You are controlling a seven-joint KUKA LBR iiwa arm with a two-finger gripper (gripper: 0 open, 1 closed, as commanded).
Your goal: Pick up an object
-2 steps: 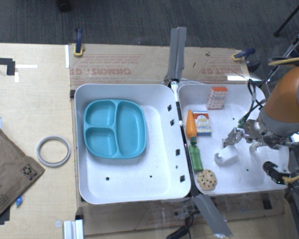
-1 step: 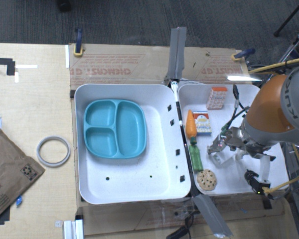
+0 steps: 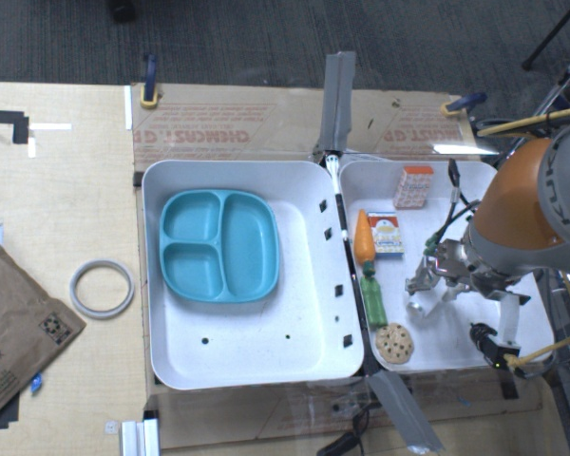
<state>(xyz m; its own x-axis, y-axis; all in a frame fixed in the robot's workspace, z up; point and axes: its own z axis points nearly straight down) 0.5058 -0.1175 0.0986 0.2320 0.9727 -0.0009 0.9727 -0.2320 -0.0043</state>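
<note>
Carrot [image 3: 363,237], green bottle [image 3: 373,297] and cookie [image 3: 394,344]: lay in a line along the left wall of the right bin [image 3: 453,357]. Beside the carrot, touching it, a small box [image 3: 387,234] with a label too small to read; farther back a red and white box [image 3: 413,187], also unreadable. Behind both bins, cardboard [image 3: 247,126] with red print, seen upside down, not clearly legible. On a brown box [image 3: 14,321] at far left, read only "BOX". In the left bin [image 3: 247,350], a blue tray [image 3: 218,245]; outside it a tape ring [image 3: 102,287]. Gripper [image 3: 429,288] hung right of the bottle, fingers apart, nothing between them.
</note>
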